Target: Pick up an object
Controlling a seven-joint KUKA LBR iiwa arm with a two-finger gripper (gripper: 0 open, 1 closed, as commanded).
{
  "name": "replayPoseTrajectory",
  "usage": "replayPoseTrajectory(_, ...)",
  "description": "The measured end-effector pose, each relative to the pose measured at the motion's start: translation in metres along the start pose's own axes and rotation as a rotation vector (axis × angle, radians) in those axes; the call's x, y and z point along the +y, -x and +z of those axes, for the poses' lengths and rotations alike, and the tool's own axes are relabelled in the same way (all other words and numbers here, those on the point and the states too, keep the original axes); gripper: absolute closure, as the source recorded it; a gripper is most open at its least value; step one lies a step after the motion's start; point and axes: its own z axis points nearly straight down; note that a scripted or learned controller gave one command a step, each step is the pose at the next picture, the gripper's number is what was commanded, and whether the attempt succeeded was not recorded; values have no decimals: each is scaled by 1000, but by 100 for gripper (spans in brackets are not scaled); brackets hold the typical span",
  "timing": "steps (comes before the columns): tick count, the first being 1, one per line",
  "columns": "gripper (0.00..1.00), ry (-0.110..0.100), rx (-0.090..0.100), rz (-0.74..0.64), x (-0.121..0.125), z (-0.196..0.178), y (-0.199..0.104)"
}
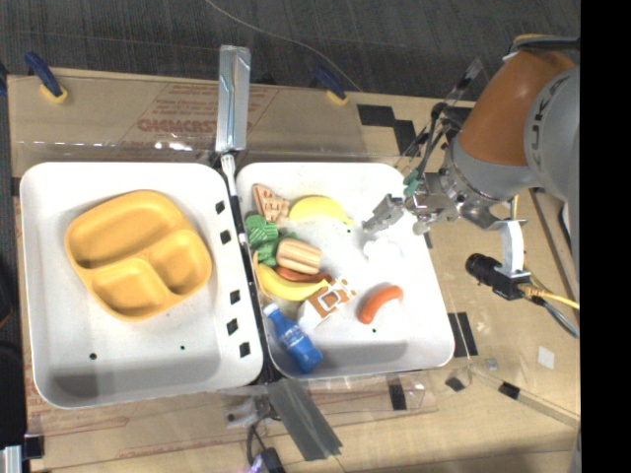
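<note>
I can read little. The cardboard sheet (187,116) behind my left bin (39,294) carries faint red print, too washed out to make out. A small white-and-orange carton (333,298) in my right bin (434,333) bears blocky orange marks, not legible.
</note>
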Motion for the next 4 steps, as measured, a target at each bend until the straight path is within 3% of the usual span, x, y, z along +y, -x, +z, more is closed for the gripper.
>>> replayPoseTrajectory(1, 0, 26, -3, 176, 99, 121, -19)
replayPoseTrajectory(2, 0, 21, -1, 256, 87, 123, -67)
replayPoseTrajectory(3, 0, -1, 0, 200, -39, 135, -90)
replayPoseTrajectory(4, 100, -2, 0, 195, -39, 125, -90)
